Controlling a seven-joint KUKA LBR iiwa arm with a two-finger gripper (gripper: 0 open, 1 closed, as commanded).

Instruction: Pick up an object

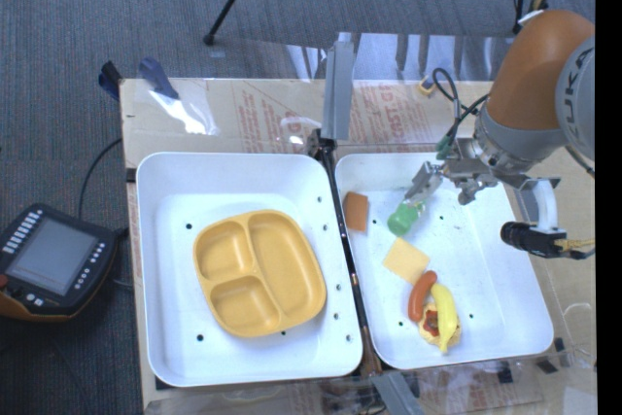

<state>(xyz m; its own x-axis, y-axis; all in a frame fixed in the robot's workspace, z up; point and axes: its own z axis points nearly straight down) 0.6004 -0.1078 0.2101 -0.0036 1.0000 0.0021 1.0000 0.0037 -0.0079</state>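
Camera view: the hand [434, 182] is seen over the right bin [505, 306], its fingers spread, nothing pinched between them. A green object [401, 220] lies just beside the lower finger; contact cannot be judged. A yellow square [405, 259], orange piece [356, 211], hot dog [422, 294] and banana [444, 314] rest nearby. A yellow divided plate [259, 273] sits in the left bin [160, 209].

The arm [544, 83] is cut off at right (claw [437, 182] perhaps blurred).
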